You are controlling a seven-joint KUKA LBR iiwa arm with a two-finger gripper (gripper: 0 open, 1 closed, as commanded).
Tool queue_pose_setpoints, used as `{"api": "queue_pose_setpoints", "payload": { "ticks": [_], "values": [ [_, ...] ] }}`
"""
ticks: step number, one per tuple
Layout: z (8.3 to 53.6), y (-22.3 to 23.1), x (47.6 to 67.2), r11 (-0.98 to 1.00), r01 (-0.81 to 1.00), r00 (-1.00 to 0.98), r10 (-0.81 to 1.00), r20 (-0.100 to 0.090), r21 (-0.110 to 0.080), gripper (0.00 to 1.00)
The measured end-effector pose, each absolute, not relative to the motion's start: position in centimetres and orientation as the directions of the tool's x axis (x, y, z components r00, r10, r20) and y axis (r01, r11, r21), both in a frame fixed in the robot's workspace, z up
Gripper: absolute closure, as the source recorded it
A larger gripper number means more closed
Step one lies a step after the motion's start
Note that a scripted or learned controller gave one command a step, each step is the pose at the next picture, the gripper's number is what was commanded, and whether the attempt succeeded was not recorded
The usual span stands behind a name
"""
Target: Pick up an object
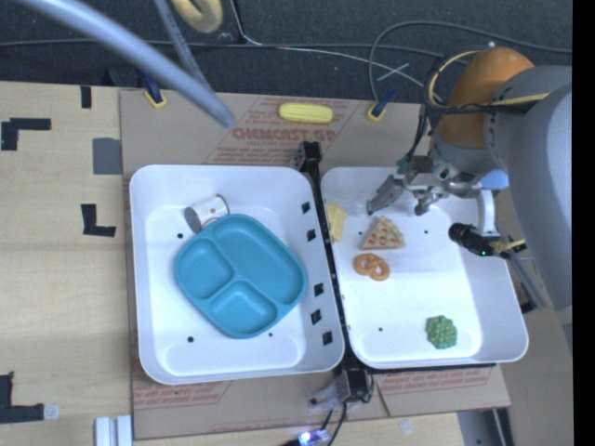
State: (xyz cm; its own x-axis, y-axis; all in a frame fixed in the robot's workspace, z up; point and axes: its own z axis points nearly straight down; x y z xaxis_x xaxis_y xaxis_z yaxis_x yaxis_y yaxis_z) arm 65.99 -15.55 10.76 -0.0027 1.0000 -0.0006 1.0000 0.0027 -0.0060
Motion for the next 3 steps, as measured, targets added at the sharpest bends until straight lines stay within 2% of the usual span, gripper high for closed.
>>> {"api": "queue_pose_setpoints", "payload": {
  "ticks": [1, 2, 3],
  "values": [
    [8.4, -15.5, 66.0, 0.003, 1.0, -0.003, 1.0, -0.002, 0.0, 0.0],
    [9.7, -15.5, 66.1, 0.005, 1.0, -0.005, 1.0, -0.004, 0.003, 1.0],
    [14.7, -14.5, 66.7, 0.003, 1.0, -0.003, 1.0, 0.0, 0.004, 1.0]
  ]
}}
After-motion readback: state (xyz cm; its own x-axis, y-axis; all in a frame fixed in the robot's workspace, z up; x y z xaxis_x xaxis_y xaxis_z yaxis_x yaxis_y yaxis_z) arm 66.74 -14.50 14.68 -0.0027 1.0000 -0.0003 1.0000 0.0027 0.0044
